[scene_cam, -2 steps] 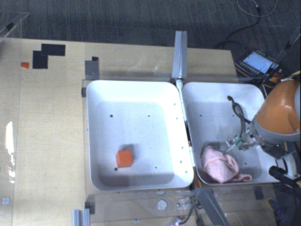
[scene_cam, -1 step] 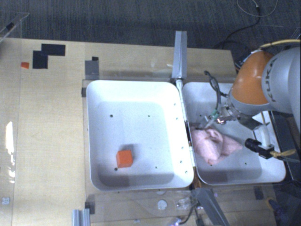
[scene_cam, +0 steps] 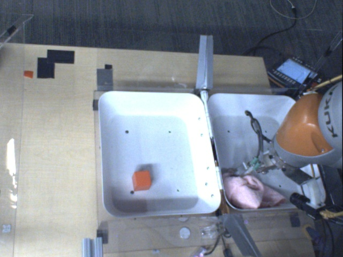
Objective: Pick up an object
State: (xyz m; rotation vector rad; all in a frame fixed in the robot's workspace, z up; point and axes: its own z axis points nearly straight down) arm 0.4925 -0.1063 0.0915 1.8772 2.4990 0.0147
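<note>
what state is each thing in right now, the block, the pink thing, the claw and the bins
orange block: lying loose in the left bin, near its front, untouched
pink soft object: slumped in the right bin's front corner by the divider
claw: low in the right bin, just above the pink soft object
left bin: holds the block
right bin: holds the pink soft object

Orange cube (scene_cam: 142,180) stands with open floor all around.

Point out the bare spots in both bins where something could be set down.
The left bin is mostly bare: all its floor above and right of the orange block near its front-left. The right bin has bare floor in its back-left part. Its front is crowded by the pink object, with the gripper just above it and the arm over its right side.
</note>
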